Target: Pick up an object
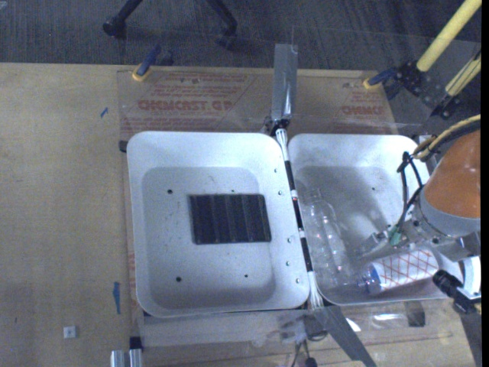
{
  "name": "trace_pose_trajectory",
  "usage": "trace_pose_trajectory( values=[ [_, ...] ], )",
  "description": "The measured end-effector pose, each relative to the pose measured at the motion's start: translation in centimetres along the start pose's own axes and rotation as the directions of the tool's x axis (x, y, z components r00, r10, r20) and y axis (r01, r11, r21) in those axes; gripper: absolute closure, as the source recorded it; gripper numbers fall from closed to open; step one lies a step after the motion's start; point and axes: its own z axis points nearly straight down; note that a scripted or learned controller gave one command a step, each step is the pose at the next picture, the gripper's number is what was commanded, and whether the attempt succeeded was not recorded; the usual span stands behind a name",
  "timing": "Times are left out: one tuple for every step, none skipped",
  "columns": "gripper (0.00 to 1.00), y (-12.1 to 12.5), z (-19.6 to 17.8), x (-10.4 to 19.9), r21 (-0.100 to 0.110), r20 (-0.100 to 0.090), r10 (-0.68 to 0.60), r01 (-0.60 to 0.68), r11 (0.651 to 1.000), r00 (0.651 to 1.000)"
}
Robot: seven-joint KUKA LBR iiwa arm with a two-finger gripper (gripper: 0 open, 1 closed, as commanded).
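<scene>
A tan wooden bench point(61, 205) is lying under the camera, with dark carpet and the legs of a black stand point(172, 6) showing beyond its far edge. A clear sheet with red lettering point(191, 102) is lying flat behind two white bins set side by side, their inner rims touching along a dark seam. The left bin point(145, 205) is holding a black ribbed block point(229, 219) lying flat near the middle of its floor, well apart from every wall and with open floor on all four sides. The right bin point(344, 155) is holding a clear plastic bottle point(330, 243) lying on its side close to the bin's left wall, its blue cap pointing toward the near rim, and a white item with a red grid pattern point(405, 268) lying against the near right corner. The arm point(456, 189) is reaching in from the right, its orange band hanging over the right rim of the right bin, cables looping above it. The gripper point(380, 245) is pointing leftward and down over the bin floor, between the bottle and the grid-patterned item, near both. Whether its fingers are spread or pressed together cannot be told. The far half of the right bin is lying open.
</scene>
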Motion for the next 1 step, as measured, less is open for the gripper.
trace_pose_trajectory(
  values=[
    [0.00, 5.64, -6.67, 1.59, 0.006, -0.004, -0.069, 0.069, 0.998, 0.998]
  ],
)
